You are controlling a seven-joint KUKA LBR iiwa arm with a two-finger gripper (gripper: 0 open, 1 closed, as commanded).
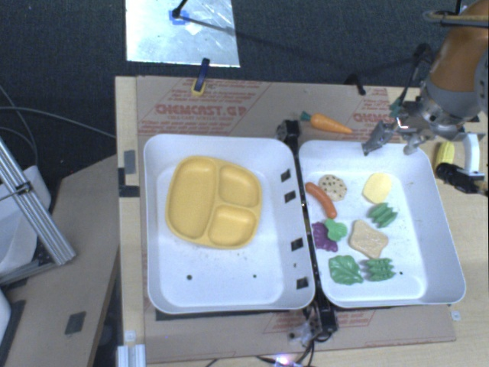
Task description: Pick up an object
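The gripper [393,138] hung over the far edge of the right bin [439,228], near its far right corner, with its two fingers spread wide and nothing between them. Below it, the toy food lay scattered on the bin floor. A yellow potato-like piece [377,188] sat closest to the far edge, with a chocolate-chip cookie [331,186] beside it toward the left edge. A red sausage [320,199] lay slantwise along the left edge, just beside the cookie. A cluster of green pea pods [383,215] rested just nearer than the yellow piece. In the middle lay a slice of bread [368,240], with a bunch of purple grapes [325,237] and a green broccoli piece [335,228] touching each other at the left edge. A green lettuce leaf [345,270] and more green pods [380,268] sat side by side near the near edge. The left bin [164,281] held a yellow divided plate [214,201] toward its far edge. A toy carrot [326,123] lay on the bench [252,105], outside the bins.
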